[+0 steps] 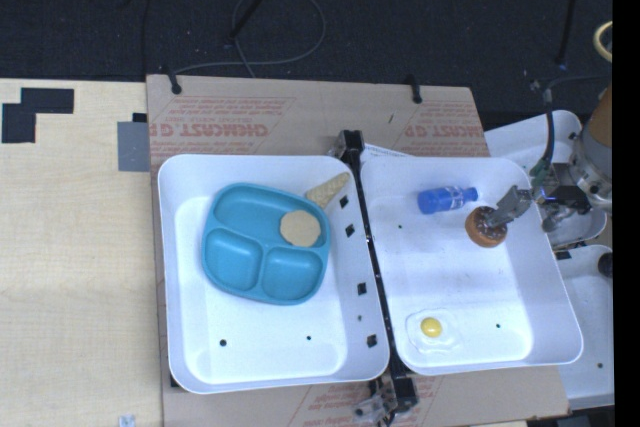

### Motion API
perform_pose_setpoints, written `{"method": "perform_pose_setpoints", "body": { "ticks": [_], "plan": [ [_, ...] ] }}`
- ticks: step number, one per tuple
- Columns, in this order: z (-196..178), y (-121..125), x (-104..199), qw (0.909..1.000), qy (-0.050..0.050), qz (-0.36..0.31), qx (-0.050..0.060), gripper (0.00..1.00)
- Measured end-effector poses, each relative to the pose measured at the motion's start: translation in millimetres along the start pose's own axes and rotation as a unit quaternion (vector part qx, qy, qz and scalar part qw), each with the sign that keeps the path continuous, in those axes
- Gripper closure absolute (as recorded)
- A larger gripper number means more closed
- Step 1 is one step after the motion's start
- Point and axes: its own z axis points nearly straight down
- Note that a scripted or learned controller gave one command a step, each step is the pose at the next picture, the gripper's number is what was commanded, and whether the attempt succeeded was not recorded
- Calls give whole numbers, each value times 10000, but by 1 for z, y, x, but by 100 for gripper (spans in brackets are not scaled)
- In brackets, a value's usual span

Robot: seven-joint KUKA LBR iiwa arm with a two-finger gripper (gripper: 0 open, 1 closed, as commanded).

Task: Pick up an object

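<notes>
White bins (190,315), two, one blue bottle (446,199)

Small brown round object (486,227) near right bin's far right wall.

Right bin's (545,310) middle lies open between bottle (447,199) and egg (432,327).
</notes>
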Motion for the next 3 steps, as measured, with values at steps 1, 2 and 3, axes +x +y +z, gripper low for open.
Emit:
{"method": "perform_pose_setpoints", "body": {
  "ticks": [1, 2, 3],
  "plan": [
    [-6, 2, 0, 10000, -12, -9, -54, 0],
    [42, 11, -2, 10000, -8, -10, -37, 0],
    [106, 14, -4, 10000, -4, -10, -29, 0]
  ]
}}
